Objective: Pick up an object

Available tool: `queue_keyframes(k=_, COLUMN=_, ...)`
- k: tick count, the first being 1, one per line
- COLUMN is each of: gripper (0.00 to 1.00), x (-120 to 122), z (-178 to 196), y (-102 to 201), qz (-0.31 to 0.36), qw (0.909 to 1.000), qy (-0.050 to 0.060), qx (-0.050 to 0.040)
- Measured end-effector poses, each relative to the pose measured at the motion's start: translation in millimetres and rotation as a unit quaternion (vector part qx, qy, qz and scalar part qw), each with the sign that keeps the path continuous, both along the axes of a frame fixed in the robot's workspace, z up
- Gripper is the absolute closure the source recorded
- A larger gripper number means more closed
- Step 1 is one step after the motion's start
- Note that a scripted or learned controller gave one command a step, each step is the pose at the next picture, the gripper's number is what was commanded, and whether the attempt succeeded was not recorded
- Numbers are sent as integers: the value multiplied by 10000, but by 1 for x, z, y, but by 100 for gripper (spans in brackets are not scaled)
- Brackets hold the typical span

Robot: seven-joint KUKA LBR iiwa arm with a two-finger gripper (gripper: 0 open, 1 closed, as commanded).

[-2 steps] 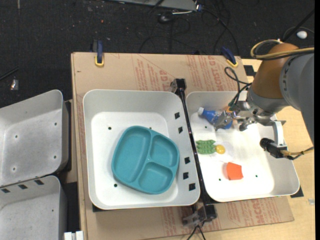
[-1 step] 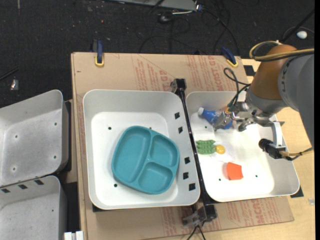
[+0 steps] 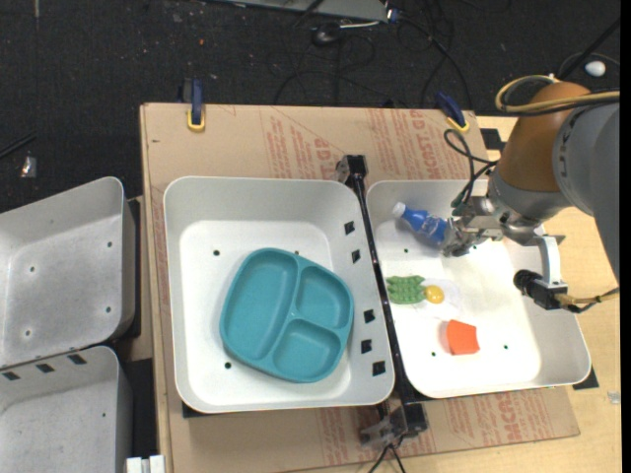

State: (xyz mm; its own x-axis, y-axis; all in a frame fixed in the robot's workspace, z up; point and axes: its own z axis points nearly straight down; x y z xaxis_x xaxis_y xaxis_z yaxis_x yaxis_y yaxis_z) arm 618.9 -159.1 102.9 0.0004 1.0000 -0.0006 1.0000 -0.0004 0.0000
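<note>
1. As the camera view showed, the grey arm's two-finger gripper [image 3: 461, 236] hung over the right-hand shallow white bin [image 3: 552, 348], just beside the small blue plastic bottle [image 3: 422, 223] lying toward its left.
2. The bottle's long axis ran slantwise, white cap toward the upper left; whether the jaws stood spread or closed could not be told.
3. The bottle lay near the bin's upper-left corner, so room there looked tight; the green leafy toy [image 3: 405, 288] and orange block [image 3: 462, 337] lay apart, in open floor.
</note>
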Motion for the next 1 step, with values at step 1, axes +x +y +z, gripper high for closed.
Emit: queue_keyframes(k=1, gripper=100, x=-2, z=62, y=5, qz=15, qw=10000, qy=-26, qx=-3)
